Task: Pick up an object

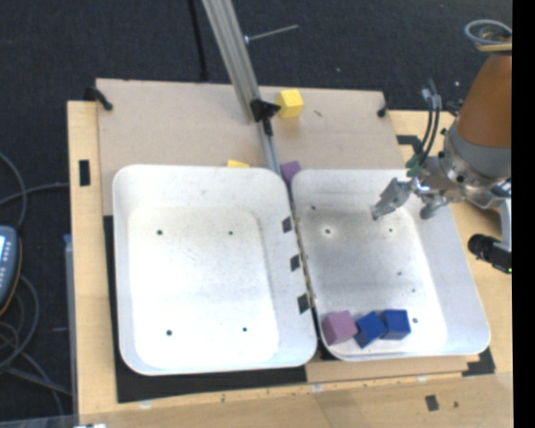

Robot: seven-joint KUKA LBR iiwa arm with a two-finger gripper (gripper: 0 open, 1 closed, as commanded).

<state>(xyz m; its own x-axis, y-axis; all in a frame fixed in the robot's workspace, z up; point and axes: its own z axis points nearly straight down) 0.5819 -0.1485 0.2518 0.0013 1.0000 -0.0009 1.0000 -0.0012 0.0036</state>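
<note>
Right bin (446, 266): purple cube (339, 325) and two blue cubes (382, 325) at the near edge. Hand (408, 196) hovers over that bin's far right, fingers spread, gripping nothing, well apart from cubes.

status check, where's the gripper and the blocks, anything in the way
Gripper over right bin's far end, holding nothing. Purple block and two blue blocks clustered at the bin's near edge, untouched. Nothing between them.

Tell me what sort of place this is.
Probably a robotics lab test bench: a robot arm over two white bins, small coloured blocks as practice items, and cables on dark carpet.
</note>
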